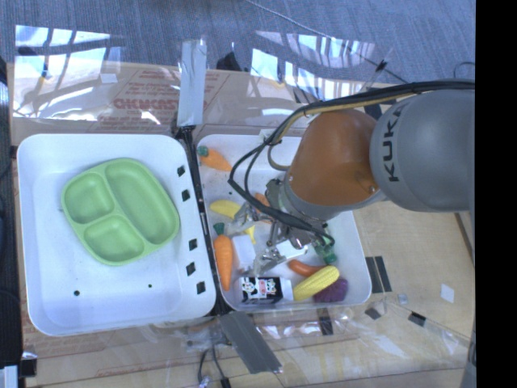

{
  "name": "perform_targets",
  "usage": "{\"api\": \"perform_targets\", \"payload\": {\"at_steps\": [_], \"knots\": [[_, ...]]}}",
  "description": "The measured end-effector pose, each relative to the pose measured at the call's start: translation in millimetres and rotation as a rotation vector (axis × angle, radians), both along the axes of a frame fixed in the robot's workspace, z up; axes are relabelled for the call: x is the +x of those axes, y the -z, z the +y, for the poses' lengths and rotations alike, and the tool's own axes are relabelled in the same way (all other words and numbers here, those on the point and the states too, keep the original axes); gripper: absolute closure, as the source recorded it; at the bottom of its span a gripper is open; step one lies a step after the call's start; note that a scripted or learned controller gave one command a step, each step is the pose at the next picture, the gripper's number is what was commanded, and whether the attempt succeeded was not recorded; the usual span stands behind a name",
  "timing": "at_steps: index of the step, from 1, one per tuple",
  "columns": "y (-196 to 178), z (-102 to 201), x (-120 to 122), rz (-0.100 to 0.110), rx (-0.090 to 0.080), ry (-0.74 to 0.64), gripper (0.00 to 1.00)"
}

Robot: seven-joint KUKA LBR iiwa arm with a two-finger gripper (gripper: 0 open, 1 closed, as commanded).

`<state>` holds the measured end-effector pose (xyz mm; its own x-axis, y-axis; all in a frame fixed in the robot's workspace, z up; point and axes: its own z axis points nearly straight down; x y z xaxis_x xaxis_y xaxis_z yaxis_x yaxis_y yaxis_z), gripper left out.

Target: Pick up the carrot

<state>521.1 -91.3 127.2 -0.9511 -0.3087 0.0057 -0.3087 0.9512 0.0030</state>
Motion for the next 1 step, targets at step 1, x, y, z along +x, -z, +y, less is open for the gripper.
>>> {"api": "perform_targets", "payload": {"at_steps": [1], "knots": [[16.3,-3.3,-14.7,-0.05,-0.008,0.127,0.0]]}}
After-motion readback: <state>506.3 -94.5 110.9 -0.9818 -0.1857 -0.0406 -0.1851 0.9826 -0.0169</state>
